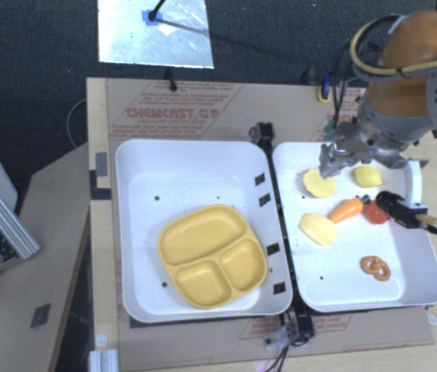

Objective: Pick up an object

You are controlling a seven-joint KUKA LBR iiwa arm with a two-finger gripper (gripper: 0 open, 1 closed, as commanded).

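Pretzel (375, 267) lies well apart from end effector (332, 161), seemingly touching yellow piece (318, 184).

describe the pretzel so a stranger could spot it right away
Look in the right-hand white bin, toward its near right corner. The pretzel lies there alone, apart from the other food: small, brown and knotted with holes, unlike the smooth yellow pieces and orange carrot.

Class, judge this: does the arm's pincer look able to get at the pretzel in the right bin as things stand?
Probably yes. The pretzel lies alone on bare bin floor, apart from the carrot, with nothing over it; the pincer hangs above the same bin.
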